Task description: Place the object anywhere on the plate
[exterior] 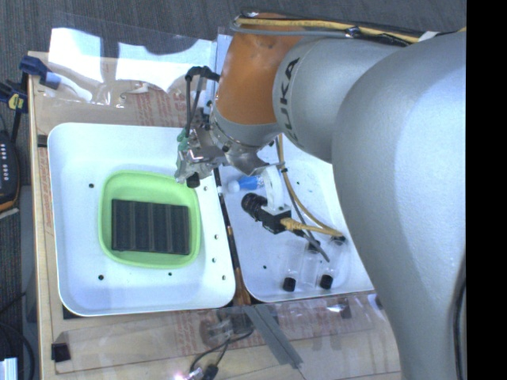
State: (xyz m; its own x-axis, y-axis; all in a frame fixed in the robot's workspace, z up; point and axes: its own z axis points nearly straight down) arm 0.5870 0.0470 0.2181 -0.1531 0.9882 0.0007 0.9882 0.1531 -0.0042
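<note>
Grey arm (372, 133) reached in from the right, wrist bent down over the left bin's (71, 212) upper right edge, gripper (188, 169) poised just above green plate (111, 192), finger state cannot be told, object unidentifiable.

The arm (380, 133) was bulky, smooth matte grey, with rounded casings. An orange band (245, 74) ringed it above the wrist, beside dark lettering on the grey shell. A yellowish cable (317, 26) ran along its top. The gripper (190, 161) was small, dark metal with green specks.
</note>
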